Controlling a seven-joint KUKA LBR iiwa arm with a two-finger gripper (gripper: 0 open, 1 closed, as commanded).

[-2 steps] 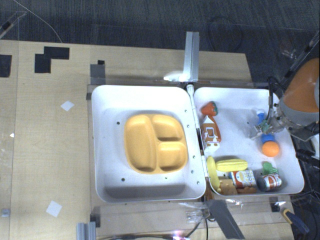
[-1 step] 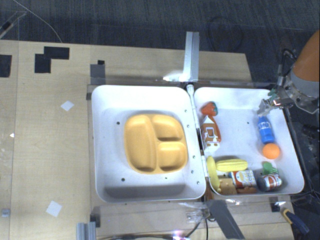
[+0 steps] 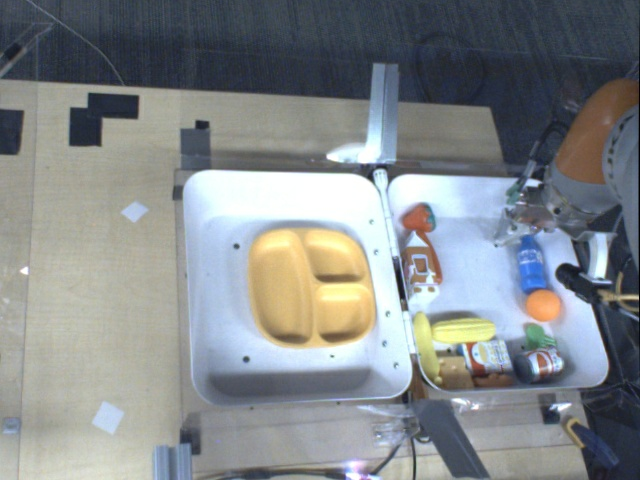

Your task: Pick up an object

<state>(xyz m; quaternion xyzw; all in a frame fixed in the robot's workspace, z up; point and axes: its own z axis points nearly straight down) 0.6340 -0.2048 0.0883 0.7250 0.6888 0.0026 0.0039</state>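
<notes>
The arm reaches in from the right over the right bin [image 3: 470, 203], and its claw [image 3: 524, 218] hangs at the bin's far right side, just above the top end of a blue bottle [image 3: 531, 266]; whether the claw is spread or pressed together I cannot tell at this slant, and nothing shows in its grip. The bottle looks like the likeliest thing to pick, lying lengthwise toward the near edge with an orange ball [image 3: 543, 306] touching or just beside its lower end. To do this well, I would bring the claw down over the bottle's middle rather than its cap end, with the grip set across the narrow width, so it does not roll or pivot out. Keep clear of the ball, which would roll at a nudge. The crowded near corner, with the yellow corn [image 3: 462, 329], two cans [image 3: 515, 361] and a banana [image 3: 423, 343], is a poorer choice, since things there lie touching. The carton [image 3: 422, 265] and strawberry [image 3: 419, 217] by the left wall stand more apart. The left bin [image 3: 215, 268] holds a yellow tray [image 3: 310, 286], too broad to grasp.
</notes>
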